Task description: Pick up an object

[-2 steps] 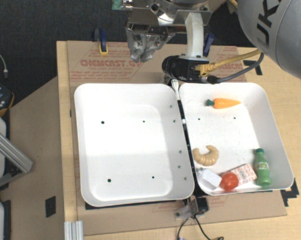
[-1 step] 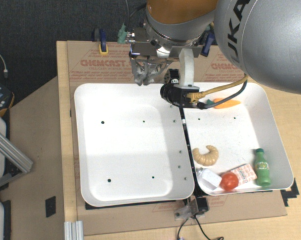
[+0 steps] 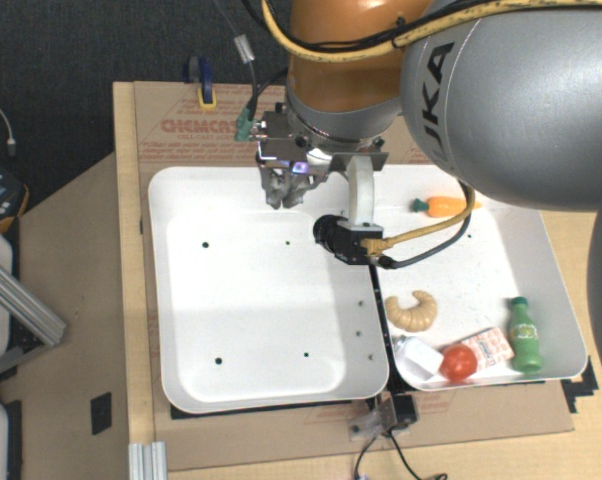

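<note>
From the overhead camera I see my claw hanging over the far edge of the left bin, its fingers close together with nothing between them. The carrot, croissant, tomato and green bottle lie in the right bin, partly behind my arm.

Lighting, overhead camera: bright, even, mostly sharp.
I note a soft grey shadow across the left bin's floor, a glossy highlight on the orange band, and the near grey arm slightly blurred.
</note>
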Robot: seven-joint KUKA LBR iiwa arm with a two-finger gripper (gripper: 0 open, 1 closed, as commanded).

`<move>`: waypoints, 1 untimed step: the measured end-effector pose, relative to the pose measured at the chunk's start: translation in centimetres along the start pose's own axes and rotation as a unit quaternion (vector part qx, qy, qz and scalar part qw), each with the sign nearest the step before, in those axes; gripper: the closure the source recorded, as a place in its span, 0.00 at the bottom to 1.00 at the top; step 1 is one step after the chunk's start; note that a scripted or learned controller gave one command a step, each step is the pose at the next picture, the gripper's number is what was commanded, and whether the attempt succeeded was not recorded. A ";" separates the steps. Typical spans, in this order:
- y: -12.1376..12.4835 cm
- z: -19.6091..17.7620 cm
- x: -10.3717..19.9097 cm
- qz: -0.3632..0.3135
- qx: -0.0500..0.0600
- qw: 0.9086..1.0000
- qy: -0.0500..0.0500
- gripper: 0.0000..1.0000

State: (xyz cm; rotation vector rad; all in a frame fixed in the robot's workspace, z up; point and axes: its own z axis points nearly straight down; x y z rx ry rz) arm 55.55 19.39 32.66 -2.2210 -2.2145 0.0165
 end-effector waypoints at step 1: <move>2.1 -12.3 -0.1 -0.002 -0.014 1.000 0.004 1.00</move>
